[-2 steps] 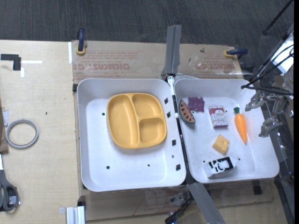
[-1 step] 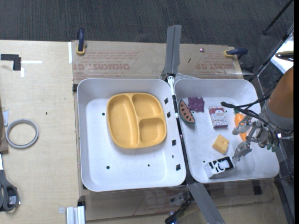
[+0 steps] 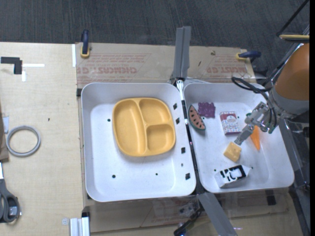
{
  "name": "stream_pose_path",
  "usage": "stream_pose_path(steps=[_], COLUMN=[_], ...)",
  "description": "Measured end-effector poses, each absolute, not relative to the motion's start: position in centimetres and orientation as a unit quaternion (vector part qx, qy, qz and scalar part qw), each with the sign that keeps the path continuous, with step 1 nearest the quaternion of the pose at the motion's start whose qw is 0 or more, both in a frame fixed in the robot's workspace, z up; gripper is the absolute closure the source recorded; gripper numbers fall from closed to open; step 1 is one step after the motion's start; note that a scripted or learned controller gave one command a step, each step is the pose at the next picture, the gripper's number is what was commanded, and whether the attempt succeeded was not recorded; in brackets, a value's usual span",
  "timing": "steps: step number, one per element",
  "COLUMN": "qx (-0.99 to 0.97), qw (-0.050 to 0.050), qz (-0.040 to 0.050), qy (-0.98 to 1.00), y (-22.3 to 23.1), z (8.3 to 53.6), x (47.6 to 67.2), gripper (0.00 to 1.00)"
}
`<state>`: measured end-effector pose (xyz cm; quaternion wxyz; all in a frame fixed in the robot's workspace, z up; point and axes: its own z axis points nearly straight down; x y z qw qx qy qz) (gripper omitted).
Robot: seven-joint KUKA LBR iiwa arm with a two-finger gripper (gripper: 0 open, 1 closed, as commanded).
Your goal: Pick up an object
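Observation:
The right bin (image 3: 275, 178) holds a watermelon slice (image 3: 197, 117), a purple grape bunch (image 3: 206, 109), a small red and white box (image 3: 229, 122), a yellow cheese-like block (image 3: 233, 152), an orange carrot (image 3: 255, 139) and a black and white packet (image 3: 231, 175). My gripper (image 3: 242, 139) hangs low over the right bin, its tip just above and to the right of the yellow block, with the carrot close on its right side. I see nothing held in it.
The left bin (image 3: 98, 181) holds a yellow divided plate (image 3: 143, 127). A grey tape ring (image 3: 21, 140) and scissors (image 3: 9, 205) lie on the bench at the far left. Clamps (image 3: 85, 43) sit along the back edge.

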<state>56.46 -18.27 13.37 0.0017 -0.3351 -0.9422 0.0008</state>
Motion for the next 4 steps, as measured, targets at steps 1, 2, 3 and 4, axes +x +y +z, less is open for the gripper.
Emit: stream_pose_path(steps=[1, 2, 3, 4], qx=[-0.501, -0.612, -0.610, -0.613], qw=[0.002, 0.002, 0.004, -0.001], qz=[0.0019, 0.0023, 0.0052, 0.0007], qy=[-0.865, -0.791, -0.793, -0.790], y=[-15.6, -16.6, -16.5, -11.0], z=[12.5, 8.8, 9.2, 20.1], x=[59.8, 61.5, 61.4, 61.9], gripper=[0.00, 0.00, 1.00, 1.00])
